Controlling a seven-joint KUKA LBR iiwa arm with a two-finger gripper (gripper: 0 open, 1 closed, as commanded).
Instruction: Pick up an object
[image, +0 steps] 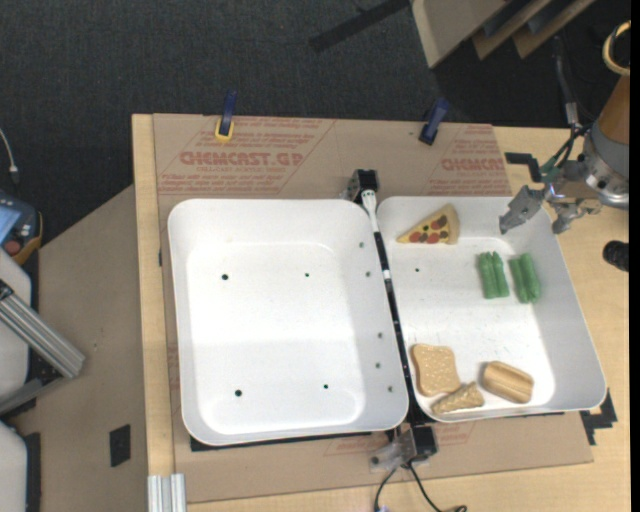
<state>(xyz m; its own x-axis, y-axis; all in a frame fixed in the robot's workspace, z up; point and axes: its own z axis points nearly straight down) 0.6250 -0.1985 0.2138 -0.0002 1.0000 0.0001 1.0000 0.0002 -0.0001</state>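
While above the right bin's (575, 300) rim, tool (541, 213) open.

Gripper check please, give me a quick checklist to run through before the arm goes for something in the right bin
1. Gripper free of any object: ok, nothing between its fingers.
2. Fingers spread for a grasp: ok, they look open.
3. Gripper over the right bin: ok, near its far right corner.
4. Nearest target, the green pieces, unobstructed: ok, lying apart from other items.
5. Pizza slice clear of the bin wall: cannot tell.
6. Bread pieces separated: not ok, two touch.
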